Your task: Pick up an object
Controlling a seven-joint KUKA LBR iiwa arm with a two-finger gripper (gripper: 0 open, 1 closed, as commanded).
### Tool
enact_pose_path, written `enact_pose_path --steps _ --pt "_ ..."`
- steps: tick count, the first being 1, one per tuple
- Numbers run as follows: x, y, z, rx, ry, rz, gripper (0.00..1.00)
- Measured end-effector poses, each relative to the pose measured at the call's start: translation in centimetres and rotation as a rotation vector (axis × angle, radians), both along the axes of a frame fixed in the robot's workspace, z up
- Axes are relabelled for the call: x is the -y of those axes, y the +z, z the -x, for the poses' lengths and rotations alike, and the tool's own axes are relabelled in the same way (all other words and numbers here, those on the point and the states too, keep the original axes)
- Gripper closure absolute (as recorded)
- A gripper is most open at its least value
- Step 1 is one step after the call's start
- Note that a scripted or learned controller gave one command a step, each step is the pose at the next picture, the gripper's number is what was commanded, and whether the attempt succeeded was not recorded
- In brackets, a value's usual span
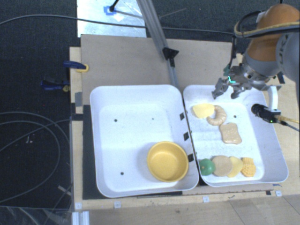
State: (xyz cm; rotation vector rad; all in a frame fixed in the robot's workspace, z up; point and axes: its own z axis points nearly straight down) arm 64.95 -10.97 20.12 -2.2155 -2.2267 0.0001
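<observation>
Pincer [226, 91] spread wide and empty over the right bin's [276, 146] far rim, just beyond the yellow wedge [202, 110] touching the curled shrimp piece [217, 116]; we judge a descent here could nudge both, gripping neither.

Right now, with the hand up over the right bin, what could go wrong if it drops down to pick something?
1. The hand hangs open over bare floor near the right bin's far rim; a straight drop may grab nothing.
2. The yellow wedge and the curved beige piece touch, so closing on one may shove or snag the other.
</observation>
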Motion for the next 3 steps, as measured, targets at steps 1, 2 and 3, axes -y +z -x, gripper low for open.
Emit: enact_pose_path --steps 1,2,3 --pt "0.0 0.1 -0.1 0.002 0.0 0.0 0.0" --pt "-0.4 -5.8 0.5 -0.002 -0.002 0.0 0.0" --pt "-0.5 -10.5 0.2 0.011 -0.002 0.003 0.0"
